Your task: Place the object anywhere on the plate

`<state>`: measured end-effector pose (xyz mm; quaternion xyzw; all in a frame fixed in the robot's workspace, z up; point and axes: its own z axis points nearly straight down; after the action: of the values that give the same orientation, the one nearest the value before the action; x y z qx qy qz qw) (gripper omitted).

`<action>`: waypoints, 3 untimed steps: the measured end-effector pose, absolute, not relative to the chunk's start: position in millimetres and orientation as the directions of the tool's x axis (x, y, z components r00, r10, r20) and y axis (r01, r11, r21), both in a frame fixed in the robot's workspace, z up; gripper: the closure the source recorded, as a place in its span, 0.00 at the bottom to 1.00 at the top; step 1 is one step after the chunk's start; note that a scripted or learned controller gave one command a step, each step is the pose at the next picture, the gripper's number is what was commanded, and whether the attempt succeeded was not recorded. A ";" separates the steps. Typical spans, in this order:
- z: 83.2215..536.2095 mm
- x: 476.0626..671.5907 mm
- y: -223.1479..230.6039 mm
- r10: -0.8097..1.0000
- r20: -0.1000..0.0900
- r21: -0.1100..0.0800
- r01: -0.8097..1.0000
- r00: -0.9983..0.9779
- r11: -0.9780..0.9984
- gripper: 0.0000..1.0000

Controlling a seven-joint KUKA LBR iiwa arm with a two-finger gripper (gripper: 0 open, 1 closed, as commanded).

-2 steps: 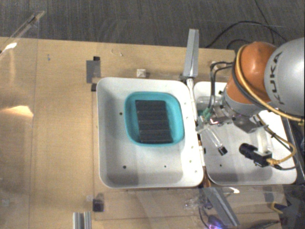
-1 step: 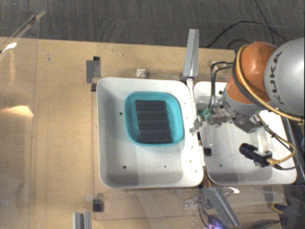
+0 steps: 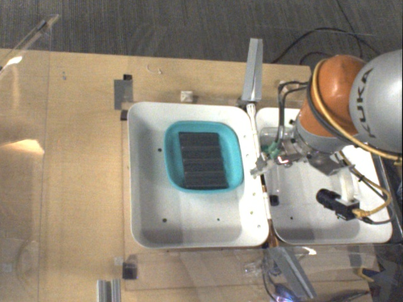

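A teal plate with a dark ribbed centre lies in the upper half of the left bin. My gripper hangs low over the left edge of the right bin, just beside the wall that parts the two bins and to the right of the plate. A small green thing shows right at the gripper; I cannot tell whether it is held or part of the tool. A small dark item lies on the right bin's floor below the gripper. The arm's wrist hides much of the right bin.
The grey arm with its orange band covers the right bin's upper part, with a black cable connector hanging off it. A grey post stands behind the bins. Small black brackets sit on the wooden bench.
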<state>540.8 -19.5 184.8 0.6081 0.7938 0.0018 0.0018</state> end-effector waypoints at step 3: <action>184.8 540.8 -19.5 0.966 -0.001 0.005 0.966 -0.260 0.260 0.00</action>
<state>540.8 -19.5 184.8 0.6081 0.7938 0.0018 0.0018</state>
